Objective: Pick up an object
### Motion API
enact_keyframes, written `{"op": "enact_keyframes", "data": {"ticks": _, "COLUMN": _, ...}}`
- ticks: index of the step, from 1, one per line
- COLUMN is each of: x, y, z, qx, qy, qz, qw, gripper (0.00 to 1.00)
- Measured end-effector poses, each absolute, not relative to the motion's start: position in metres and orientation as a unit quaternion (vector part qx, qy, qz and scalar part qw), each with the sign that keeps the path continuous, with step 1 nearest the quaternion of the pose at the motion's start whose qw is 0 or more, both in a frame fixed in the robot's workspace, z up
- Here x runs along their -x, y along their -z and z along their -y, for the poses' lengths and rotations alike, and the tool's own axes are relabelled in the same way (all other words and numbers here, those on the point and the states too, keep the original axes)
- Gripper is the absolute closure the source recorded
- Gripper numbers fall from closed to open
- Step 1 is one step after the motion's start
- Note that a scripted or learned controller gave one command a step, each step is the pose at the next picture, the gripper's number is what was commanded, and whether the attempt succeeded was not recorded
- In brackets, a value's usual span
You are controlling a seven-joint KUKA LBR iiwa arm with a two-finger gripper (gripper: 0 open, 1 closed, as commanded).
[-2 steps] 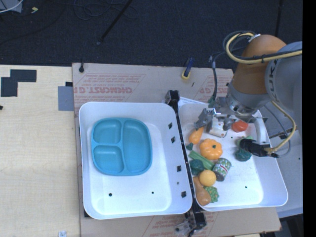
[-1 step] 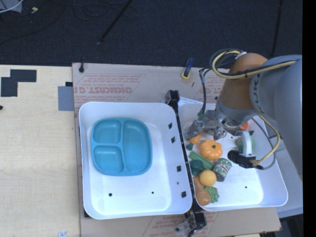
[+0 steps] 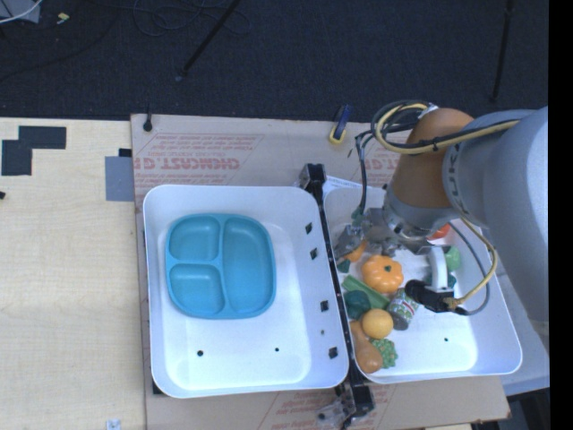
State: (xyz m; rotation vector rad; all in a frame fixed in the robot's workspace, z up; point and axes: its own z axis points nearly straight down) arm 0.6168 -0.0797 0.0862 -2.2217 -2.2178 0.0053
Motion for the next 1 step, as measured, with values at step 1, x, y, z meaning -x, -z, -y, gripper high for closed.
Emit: {"op": "enact_keyframes", "data": {"ticks": 1, "x": -0.6166, "y": -0.0971, "z": 0.0802, "qx": 0.709, "qy": -0.0019, "qz": 0.705, "qw": 0.002, "gripper": 1.00}}
